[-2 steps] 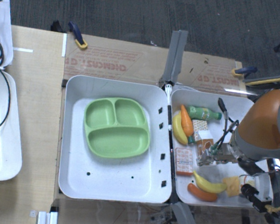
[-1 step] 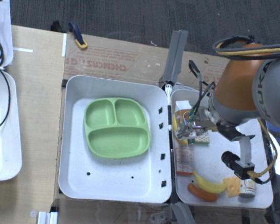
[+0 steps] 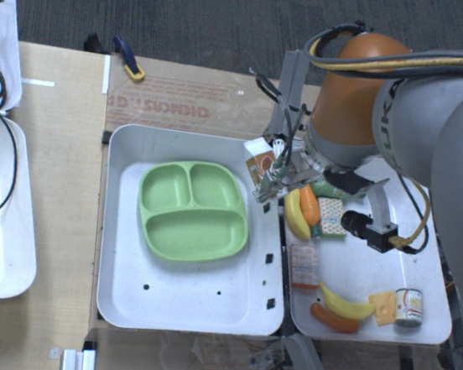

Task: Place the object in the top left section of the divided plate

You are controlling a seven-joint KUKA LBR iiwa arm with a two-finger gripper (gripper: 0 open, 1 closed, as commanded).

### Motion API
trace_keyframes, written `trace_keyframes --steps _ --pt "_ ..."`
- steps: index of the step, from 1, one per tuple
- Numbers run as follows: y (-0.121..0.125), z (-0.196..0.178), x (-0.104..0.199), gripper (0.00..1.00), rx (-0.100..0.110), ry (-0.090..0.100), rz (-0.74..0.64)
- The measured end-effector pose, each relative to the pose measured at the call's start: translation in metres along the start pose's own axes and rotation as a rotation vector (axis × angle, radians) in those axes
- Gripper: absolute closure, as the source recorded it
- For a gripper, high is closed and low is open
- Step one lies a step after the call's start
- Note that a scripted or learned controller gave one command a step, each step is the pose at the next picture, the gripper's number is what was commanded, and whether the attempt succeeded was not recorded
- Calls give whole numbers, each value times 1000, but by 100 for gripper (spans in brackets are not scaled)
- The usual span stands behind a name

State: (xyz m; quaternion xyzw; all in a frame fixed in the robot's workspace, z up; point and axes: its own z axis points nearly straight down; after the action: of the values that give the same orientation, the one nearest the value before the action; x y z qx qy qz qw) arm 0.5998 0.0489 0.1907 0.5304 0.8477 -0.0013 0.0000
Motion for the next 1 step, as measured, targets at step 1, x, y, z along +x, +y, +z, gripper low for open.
trace_keyframes --steps 1 --pt "57 8 48 100 -1 0 -118"
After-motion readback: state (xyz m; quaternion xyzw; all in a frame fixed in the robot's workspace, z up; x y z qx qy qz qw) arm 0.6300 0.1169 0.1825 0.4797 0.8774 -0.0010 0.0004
